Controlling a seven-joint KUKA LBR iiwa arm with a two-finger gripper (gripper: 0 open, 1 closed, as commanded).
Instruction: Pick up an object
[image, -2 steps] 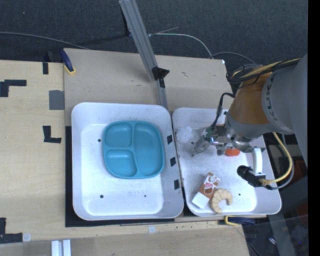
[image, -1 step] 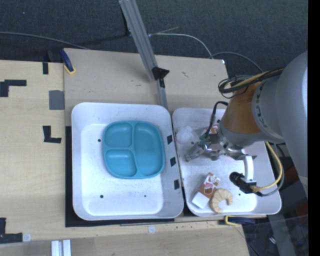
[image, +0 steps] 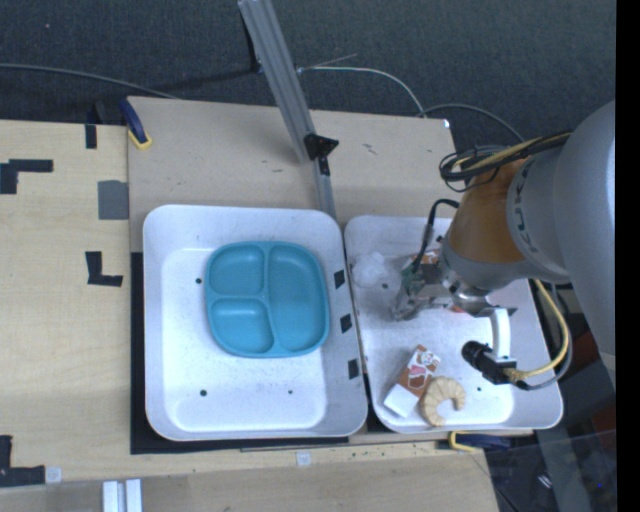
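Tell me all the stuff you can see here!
Bins: two, white, side by side on the bench.
Tray: one, blue, three compartments, in the left bin.
Croissant: one, tan, near the front of the right bin.
Packet: one, red and white, just left of the croissant.
White block: one, at the right bin's front edge, beside the packet.
Clear thing: one, see-through, back left of the right bin; too blurry to name.
Pole: one, grey, slanting over the bench behind the bins.
Arm: one, grey with an orange band, over the right bin.
End effector: one, dark, low in the right bin.
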